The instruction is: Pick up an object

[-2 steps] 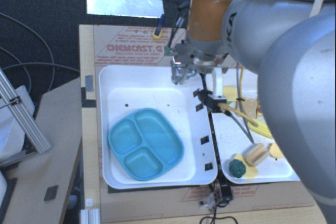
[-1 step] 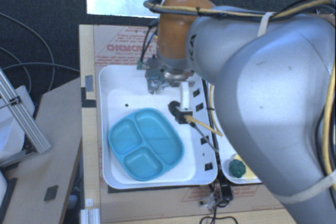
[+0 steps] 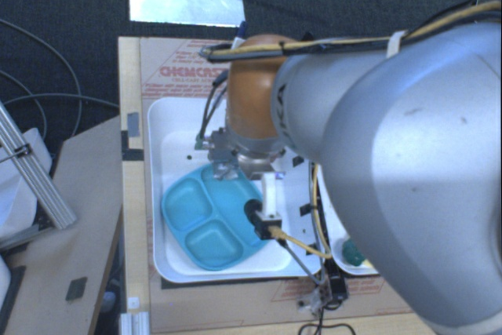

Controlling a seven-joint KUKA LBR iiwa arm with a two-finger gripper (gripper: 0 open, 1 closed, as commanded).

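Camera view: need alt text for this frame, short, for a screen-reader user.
A grey robot arm with an orange band reaches from the right over a shallow white bin, its gripper low over the far edge of a blue divided tray lying in that bin. A small green object sits in the neighbouring bin, partly hidden by the arm.

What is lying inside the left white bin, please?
A blue divided tray lies in the left white bin. The arm covers the tray's upper right part and that side of the bin.
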